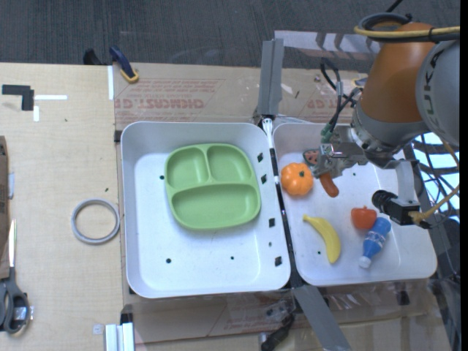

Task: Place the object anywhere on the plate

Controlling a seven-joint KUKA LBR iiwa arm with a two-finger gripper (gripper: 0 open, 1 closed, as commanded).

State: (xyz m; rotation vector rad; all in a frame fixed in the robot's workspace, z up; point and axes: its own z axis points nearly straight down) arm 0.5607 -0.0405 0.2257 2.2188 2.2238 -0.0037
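The jaws of our gripper are hidden under the wrist body and cables, so we cannot tell if they are open or closed, or if they grip anything. Nearest to us in the right bin lie a small blue bottle and a banana, near each other but apart. Just behind the bottle is a red round fruit. They are scattered loosely, we think as a choice of things to pick. Further back a small red oblong piece sits directly below the gripper and seems to touch it. We judge this piece to be the object of the task, but we cannot say it is held. Just beside it, against the wall between the bins, rests an orange fruit, close enough to get in the way of a grasp. The green divided plate lies flat in the middle of the left bin, well apart from the object. Its three compartments face up and carry nothing, so any of them can take the piece once it crosses the wall.
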